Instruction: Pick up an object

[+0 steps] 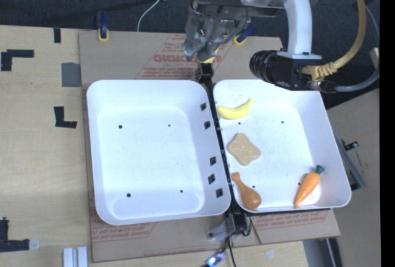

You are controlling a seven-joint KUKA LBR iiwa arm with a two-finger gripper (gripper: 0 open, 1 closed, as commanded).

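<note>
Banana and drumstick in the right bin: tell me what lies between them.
In the camera view, a slice of toast lies between the banana and the drumstick, near the right bin's left wall, touching neither.

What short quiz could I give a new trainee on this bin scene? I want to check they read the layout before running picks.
1. True or false: the banana lies in the left bin.
2. Which item sits nearest the right bin's front right corner: (a) the slice of bread, (b) the carrot, (c) the drumstick?
3. Fill in: the gripper hangs above the bench beyond the bins' ____ edge.

Key
1. False; it lies in the right bin, near the divider.
2. b
3. far
</note>
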